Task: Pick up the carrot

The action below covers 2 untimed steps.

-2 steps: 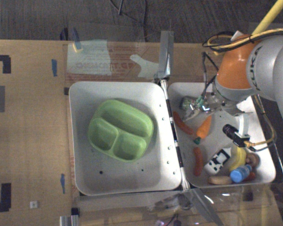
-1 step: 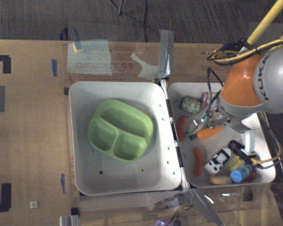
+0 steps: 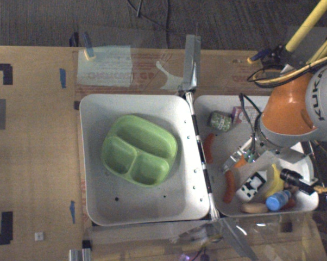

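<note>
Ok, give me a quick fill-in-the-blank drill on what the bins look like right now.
1. The green divided tray lies in the ____ bin.
2. The gripper hangs over the ____ bin, with something orange at its tip.
3. The divided tray has ____ compartments.
4. The blue bottle lies near the right bin's ____ edge.

Missing words: left; right; three; bottom
</note>
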{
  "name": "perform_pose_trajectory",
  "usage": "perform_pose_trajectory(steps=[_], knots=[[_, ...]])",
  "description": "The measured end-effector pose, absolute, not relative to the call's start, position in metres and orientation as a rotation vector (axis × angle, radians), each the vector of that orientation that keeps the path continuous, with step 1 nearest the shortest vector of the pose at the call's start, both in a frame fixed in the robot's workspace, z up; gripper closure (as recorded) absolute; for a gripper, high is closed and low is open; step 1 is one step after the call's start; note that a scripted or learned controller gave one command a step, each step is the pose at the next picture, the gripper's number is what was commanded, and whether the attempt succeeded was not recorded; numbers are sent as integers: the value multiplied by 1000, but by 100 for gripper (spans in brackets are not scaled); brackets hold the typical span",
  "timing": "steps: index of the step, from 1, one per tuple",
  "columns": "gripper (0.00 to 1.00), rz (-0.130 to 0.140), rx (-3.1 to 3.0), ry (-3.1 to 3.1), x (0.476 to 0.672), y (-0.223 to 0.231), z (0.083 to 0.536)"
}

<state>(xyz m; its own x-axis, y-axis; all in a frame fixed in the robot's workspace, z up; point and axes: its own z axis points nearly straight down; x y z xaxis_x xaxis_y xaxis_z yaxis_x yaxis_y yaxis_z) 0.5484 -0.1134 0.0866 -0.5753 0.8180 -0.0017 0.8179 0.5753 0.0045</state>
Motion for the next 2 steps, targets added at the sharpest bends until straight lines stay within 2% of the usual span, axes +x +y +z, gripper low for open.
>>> perform_pose_trajectory(steps=[1, 2], knots=[[100, 10, 1448, 2778, 551, -115, 97], [100, 0, 1747, 2613, 486, -59, 183]])
